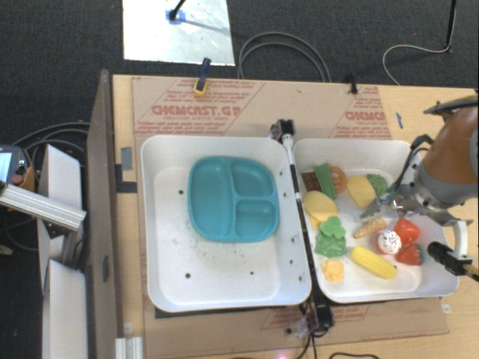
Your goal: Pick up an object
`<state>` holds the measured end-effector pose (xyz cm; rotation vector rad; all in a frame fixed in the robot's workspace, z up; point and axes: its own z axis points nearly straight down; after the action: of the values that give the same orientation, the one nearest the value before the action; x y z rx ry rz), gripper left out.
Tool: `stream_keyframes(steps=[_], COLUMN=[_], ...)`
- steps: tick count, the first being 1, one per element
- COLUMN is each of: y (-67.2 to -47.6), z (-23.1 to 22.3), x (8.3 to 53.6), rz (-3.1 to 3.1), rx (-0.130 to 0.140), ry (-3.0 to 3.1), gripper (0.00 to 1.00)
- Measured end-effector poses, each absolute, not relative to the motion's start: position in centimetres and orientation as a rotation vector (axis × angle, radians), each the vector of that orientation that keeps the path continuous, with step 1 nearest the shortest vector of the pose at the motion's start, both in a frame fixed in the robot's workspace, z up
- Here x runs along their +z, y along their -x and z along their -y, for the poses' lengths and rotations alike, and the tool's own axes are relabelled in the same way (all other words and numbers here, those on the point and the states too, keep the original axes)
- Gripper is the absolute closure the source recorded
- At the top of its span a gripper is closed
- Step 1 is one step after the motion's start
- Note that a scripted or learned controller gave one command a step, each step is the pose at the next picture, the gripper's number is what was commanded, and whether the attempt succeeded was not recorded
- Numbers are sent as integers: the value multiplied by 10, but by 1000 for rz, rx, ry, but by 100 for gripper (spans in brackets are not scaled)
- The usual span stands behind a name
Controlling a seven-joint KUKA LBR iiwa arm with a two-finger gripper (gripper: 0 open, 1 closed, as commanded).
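Note:
The right bin [352,149] holds several toy foods. Among them are a yellow lemon [361,190], a green piece [379,182], a tan bread-like piece [370,227], a red tomato [408,230], a white and red ball [389,241], a corn cob [373,262], a green leafy piece [331,238] and a yellow pepper [319,204]. My gripper [376,211] reaches in from the right and hangs low over the middle of this bin, just above the tan piece and beside the lemon. Nothing is visibly held.
A teal divided plate [232,199] lies in the left bin [168,268]. A ridge [297,200] separates the two bins. A red pepper [410,255] and an orange piece [333,271] lie near the right bin's front wall. The arm's orange band [458,152] stands over the right rim.

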<state>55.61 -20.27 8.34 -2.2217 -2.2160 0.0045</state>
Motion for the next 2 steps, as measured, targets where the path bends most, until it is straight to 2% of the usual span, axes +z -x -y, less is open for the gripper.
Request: stream_keyframes(steps=[1, 2], y=[-510, -580], z=[156, 164], x=[84, 85], rz=[2220, 2233], rx=[1, -6], ry=[2216, 2220], gripper=[0, 0])
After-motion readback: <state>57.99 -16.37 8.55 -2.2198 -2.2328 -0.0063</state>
